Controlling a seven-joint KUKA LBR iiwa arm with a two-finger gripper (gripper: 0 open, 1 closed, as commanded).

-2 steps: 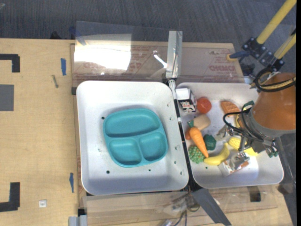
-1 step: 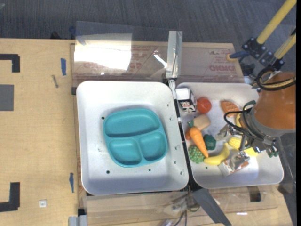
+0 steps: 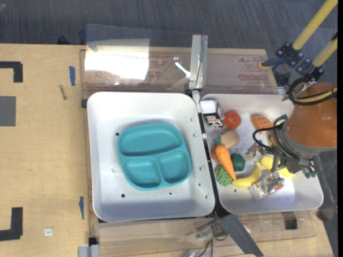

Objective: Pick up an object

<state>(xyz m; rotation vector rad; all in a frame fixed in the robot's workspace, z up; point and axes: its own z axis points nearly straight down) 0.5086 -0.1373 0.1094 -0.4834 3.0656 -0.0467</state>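
The right white bin [image 3: 305, 201] holds several toy foods: a red tomato [image 3: 232, 120], an orange carrot [image 3: 224, 159], a yellow banana [image 3: 247, 180], green broccoli [image 3: 223, 176], a beige piece [image 3: 230, 139], a dark green piece [image 3: 237, 163] and an orange slice [image 3: 261, 121]. My gripper [image 3: 269, 182] hangs low over the right half of this bin, just right of the banana's tip. The arm's orange band [image 3: 316, 125] hides part of the bin behind it. A yellow piece [image 3: 287, 171] shows beside the wrist. Whether anything is gripped is hidden.
The left white bin [image 3: 104, 197] carries a teal divided plate [image 3: 154, 155]. A small white labelled box [image 3: 210, 114] sits at the right bin's back left corner. A clear upright panel [image 3: 197, 63] stands behind the bins. Yellow poles [image 3: 316, 20] rise at the back right.
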